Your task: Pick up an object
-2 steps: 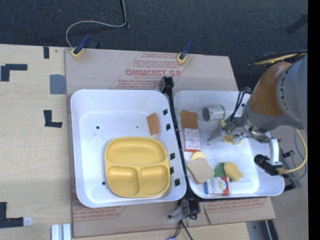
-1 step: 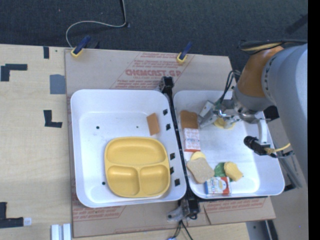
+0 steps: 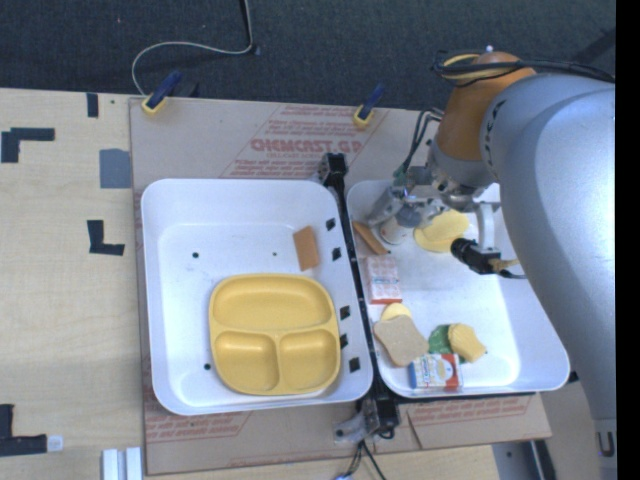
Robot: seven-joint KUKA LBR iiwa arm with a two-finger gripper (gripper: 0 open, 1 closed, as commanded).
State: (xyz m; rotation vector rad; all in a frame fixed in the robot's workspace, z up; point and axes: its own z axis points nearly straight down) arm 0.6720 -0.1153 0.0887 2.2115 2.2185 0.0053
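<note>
My gripper (image 3: 392,218) hangs low over the upper left corner of the right bin (image 3: 500,313), and I cannot tell how it is set. Just beside it, to the right, lies a yellow disc (image 3: 443,233). Below it sit a red-and-white packet (image 3: 384,279), a toast slice (image 3: 400,338), a small carton (image 3: 434,372) and a yellow lump (image 3: 466,343). In the left bin (image 3: 170,268) lie a yellow tray (image 3: 275,333) and a brown block (image 3: 306,248).

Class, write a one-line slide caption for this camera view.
Arm's gripper low over right bin of toy food; yellow divided tray sits in left bin.
</note>
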